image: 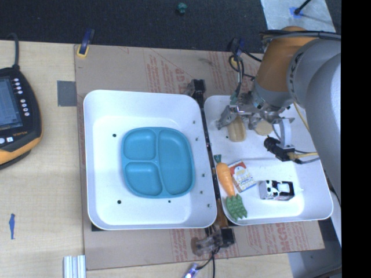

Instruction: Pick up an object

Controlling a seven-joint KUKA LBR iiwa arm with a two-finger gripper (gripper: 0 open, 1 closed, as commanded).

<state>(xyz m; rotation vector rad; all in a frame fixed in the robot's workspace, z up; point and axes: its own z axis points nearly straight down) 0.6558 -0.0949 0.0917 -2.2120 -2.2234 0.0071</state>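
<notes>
Hanging over the far end of the right bin (pixel 316 213), the claw (pixel 244 119) sits at the tip of the grey arm (pixel 316 74), under its orange band. Whether the claw is open or closed cannot be told from this angle. A tan lump (pixel 236 132) lies directly beneath the claw, on the bin floor, so close that the two overlap in the view; contact or a grip on it cannot be made out. Just on the arm's side of the claw a second pale bit (pixel 264 127) shows, too hidden to name.

Toward the near edge from the claw, well apart from it, a carrot (pixel 225 180) lies along the bin's inner wall, its green top (pixel 236 207) pointing away from the claw. A small white and red packet (pixel 242 175) lies just beside the carrot, on the side toward the arm. Farther from the claw, out toward the bin's near corner on the arm's side, rests a black and white carton (pixel 277 190).

Across the divide from the claw stands the left bin (pixel 98 149), with a blue divided plate (pixel 157 161) in its middle. Both bins sit on a cardboard sheet (pixel 139 68) on the worktop (pixel 40 201). Far beyond the left bin from the claw, a black and orange handheld controller (pixel 14 117) lies at the worktop's edge.
</notes>
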